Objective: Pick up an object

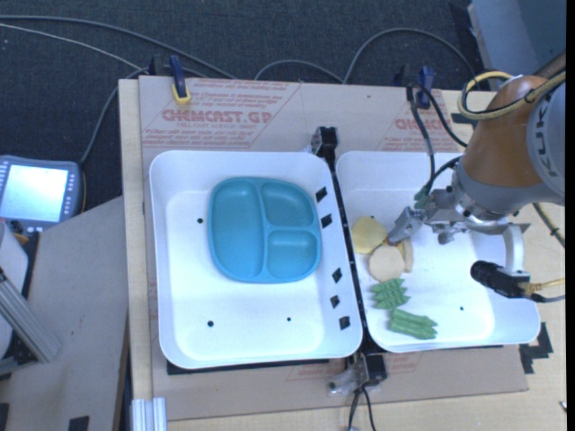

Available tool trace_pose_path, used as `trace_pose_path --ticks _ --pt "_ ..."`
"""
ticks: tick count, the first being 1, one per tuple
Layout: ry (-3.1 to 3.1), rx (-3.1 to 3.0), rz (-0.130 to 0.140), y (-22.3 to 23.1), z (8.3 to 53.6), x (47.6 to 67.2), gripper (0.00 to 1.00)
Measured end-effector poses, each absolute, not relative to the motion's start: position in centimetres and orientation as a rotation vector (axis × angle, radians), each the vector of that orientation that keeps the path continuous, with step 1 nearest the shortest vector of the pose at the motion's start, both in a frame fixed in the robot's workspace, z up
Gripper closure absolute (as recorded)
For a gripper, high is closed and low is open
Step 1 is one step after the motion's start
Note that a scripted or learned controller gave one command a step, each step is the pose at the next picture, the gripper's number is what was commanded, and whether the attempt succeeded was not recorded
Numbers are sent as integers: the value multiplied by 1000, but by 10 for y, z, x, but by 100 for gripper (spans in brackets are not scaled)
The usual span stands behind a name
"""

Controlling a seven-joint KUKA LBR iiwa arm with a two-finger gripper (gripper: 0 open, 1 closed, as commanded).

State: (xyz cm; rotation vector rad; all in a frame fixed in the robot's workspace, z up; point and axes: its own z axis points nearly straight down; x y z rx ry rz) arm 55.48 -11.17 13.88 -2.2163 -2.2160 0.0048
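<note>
Where cables trail over dark carpet, a brown board (225, 106) under two white bins (171, 268), jaws seemingly wide.

Two shallow white bins sit side by side on the bench (225, 119). The left bin (180, 268) holds a blue divided plate (265, 230) with three compartments, lying flat near its middle. In the right bin (467, 330), close to the wall shared with the left one, lie a pale yellow round piece (367, 234), a tan round piece (386, 263) touching it just below, and two green leafy toy pieces (390, 293) (412, 324) nearer the front. The grey arm with its orange band (499, 146) reaches in from the right, its gripper (401, 230) just beside the round pieces
</note>
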Motion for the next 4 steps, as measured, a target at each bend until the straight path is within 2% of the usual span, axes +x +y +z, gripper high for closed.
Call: trace_pose_path --ticks 1,2,4 --pt "-2218 -2221 -3 -111 89 556 0" --pt "-2226 -2227 -11 -112 105 559 100" --pt "-2228 -2224 -7 -115 223 562 100"
